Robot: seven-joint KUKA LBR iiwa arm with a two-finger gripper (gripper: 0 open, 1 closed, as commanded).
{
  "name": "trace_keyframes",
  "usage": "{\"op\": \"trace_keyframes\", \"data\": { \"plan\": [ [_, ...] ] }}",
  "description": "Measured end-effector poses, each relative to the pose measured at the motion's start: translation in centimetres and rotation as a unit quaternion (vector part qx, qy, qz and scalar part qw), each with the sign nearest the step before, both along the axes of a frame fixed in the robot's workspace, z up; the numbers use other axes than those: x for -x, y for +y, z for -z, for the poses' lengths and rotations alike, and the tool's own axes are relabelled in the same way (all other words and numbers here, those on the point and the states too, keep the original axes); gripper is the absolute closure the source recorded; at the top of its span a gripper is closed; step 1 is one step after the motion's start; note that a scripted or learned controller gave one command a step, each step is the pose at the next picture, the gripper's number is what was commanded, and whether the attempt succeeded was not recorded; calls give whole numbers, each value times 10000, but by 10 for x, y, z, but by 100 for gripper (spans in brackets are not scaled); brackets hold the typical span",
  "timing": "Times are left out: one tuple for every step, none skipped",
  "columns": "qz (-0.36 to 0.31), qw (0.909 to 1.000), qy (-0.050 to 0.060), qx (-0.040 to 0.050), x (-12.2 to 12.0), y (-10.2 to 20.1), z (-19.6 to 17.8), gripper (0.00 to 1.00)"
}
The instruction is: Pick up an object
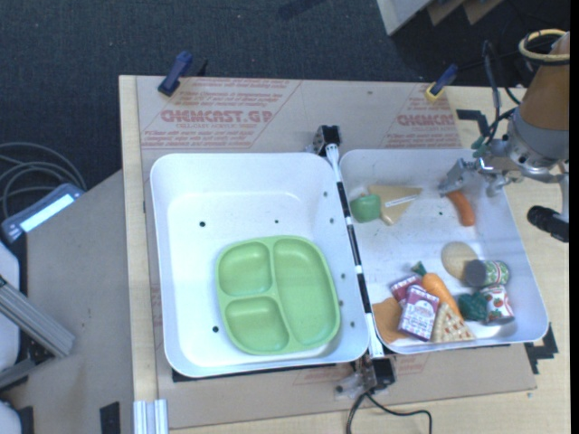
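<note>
Gripper [472, 177] state impossible to tell, hovering above small orange carrot [463, 208] at right bin's far side; light, stiff, slippery, best pinched mid-length.

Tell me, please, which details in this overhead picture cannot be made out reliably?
- Gripper: small and blurred in the camera view; whether it touches the orange item beneath it is unclear.
- Arm: cut off by the right edge.
- Pile in the right bin's near corner: items overlap; the carrot covers its neighbours, and labels are too small to read.
- Green tray: compartment contents look bare, but fine detail is lost.
</note>
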State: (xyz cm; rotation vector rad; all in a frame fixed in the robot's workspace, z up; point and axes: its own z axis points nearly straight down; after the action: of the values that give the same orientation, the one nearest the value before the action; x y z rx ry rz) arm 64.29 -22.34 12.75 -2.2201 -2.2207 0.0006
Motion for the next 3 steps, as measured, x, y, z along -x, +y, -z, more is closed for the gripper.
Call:
{"op": "trace_keyframes", "data": {
  "plan": [
    [-27,10000,-2,-56,7,7,43,0],
    [-10,10000,28,-48,128,4,44,0],
    [-4,10000,-5,-15,127,2,33,100]
  ]
}}
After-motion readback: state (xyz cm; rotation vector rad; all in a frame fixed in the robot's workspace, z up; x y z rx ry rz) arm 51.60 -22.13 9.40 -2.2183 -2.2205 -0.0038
